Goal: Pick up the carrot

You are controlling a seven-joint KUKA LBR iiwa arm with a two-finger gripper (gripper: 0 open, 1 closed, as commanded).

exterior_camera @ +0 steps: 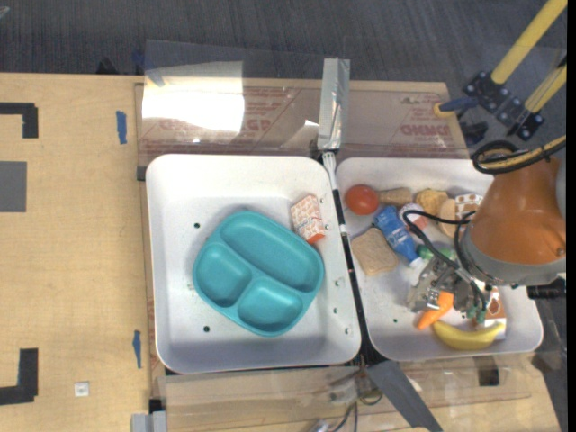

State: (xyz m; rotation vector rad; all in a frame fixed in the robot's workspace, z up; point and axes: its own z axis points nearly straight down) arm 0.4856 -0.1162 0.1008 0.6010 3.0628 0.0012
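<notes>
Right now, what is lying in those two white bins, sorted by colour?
Teal: 1, divided plate
Orange: 1, carrot
Yellow: 1, banana
Red: 1, tomato
Blue: 1, bottle
Red-and-white: 1, small carton
Tan: 1, bread slice
Total: 7 I can tell apart.

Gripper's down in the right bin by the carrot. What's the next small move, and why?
Probably a short, slow lift to test the grasp. The gripper sits right over the carrot, which lies beside the banana; the view does not settle whether the carrot is held.
</notes>
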